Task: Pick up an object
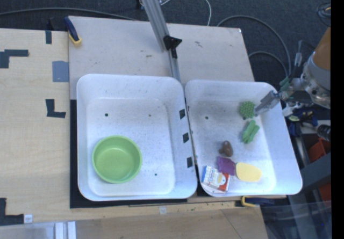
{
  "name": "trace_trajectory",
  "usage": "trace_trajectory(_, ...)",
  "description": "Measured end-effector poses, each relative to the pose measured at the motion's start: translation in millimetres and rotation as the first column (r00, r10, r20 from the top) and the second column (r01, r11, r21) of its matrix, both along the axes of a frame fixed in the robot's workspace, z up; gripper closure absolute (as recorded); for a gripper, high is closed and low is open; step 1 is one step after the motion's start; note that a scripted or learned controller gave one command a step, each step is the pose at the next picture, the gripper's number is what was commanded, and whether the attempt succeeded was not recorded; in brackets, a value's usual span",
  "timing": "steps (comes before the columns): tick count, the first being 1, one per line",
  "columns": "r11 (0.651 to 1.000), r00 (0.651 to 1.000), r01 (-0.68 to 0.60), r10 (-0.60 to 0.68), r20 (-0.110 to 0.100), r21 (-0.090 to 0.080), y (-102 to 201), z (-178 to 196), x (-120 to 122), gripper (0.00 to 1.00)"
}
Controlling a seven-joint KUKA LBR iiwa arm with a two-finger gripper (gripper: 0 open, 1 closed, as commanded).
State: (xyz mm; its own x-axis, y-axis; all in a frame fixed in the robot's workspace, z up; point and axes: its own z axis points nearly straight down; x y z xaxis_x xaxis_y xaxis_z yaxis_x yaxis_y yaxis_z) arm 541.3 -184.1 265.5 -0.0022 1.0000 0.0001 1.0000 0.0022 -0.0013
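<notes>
Carton (215, 178) front; green ball (246, 109) beside gripper (267, 103)

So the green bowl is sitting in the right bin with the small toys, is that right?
Not quite. The camera view shows the green bowl in the left bin. The small toys, such as the yellow piece and the purple one, are in the right bin.

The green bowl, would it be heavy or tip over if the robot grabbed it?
The bowl looks like thin plastic, so it is probably light. It sits upright on a wide base in the left bin, so a push would more likely slide it than tip it. Its smooth, rounded rim may be slippery to pinch.
</notes>
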Motion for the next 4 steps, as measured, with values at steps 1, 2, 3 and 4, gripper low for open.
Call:
trace_trajectory(1, 1.000, 1.000, 0.000, 0.000, 0.000, 0.000, 0, 0, 0, 0.00)
trace_trajectory(2, 1.000, 1.000, 0.001, -0.001, -0.006, 0.001, 2, -64, -4, 0.00)
trace_trajectory(3, 1.000, 1.000, 0.001, -0.001, -0.005, 0.001, 1, -112, 2, 0.00)
trace_trajectory(4, 1.000, 1.000, 0.001, -0.001, -0.002, -0.001, 4, -174, -2, 0.00)
